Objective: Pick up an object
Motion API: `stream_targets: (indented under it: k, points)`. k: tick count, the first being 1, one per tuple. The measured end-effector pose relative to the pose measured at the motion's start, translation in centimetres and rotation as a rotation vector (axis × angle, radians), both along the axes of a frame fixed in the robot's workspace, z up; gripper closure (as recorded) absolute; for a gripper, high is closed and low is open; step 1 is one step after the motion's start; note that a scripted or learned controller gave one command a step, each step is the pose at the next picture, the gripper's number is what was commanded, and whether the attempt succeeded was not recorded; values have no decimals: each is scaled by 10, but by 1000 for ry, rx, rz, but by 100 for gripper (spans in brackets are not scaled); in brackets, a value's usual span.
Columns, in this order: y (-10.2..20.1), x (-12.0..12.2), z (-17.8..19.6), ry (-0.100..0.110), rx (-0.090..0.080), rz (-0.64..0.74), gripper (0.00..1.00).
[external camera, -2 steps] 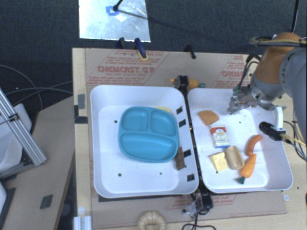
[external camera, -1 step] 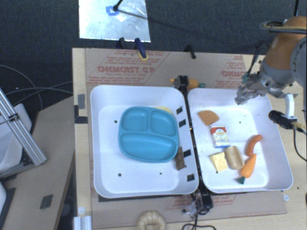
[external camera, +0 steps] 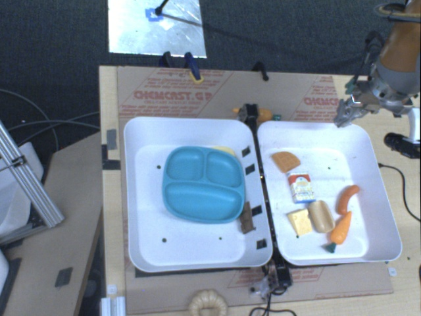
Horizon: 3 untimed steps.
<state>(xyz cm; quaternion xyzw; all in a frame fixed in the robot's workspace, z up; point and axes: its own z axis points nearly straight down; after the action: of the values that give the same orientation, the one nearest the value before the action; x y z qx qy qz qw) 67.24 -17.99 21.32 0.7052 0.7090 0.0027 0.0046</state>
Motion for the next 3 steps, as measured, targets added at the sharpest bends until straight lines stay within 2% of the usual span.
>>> stream_targets:
  k: [1,2,3]
  points:
    - [0,1,13,6,2,0,100]
    - [52,-26,22,9,4,3,100]
    - [99,-50,8,11,4,4,100]
